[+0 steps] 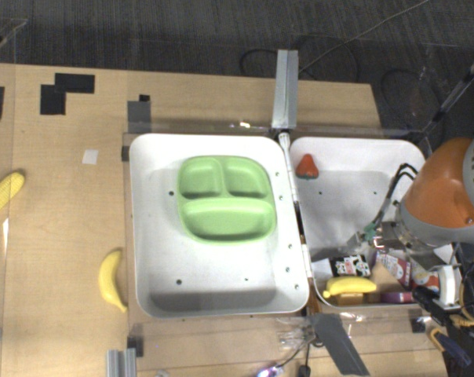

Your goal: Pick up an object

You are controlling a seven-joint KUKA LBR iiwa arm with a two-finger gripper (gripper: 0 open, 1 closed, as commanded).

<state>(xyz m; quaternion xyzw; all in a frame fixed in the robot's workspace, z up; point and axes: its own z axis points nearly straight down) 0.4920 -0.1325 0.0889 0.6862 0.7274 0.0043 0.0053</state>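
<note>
The tool (386, 246) is low in the right bin (339, 187), reaching for a pick; whether it is released or clenched cannot be told; a yellow banana (351, 287) lies just beside and nearer the camera; next it must close squarely on one item

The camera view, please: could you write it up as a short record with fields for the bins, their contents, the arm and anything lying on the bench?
left bin: holds a green divided plate
right bin: red item near its far left corner; yellow banana-like item and small packages along its near edge
arm: reaches in from the right, low over the right bin's near right part
gripper: above the clutter, grasp cannot be judged
bench: banana beside the left bin; corn cob at the left edge
</note>
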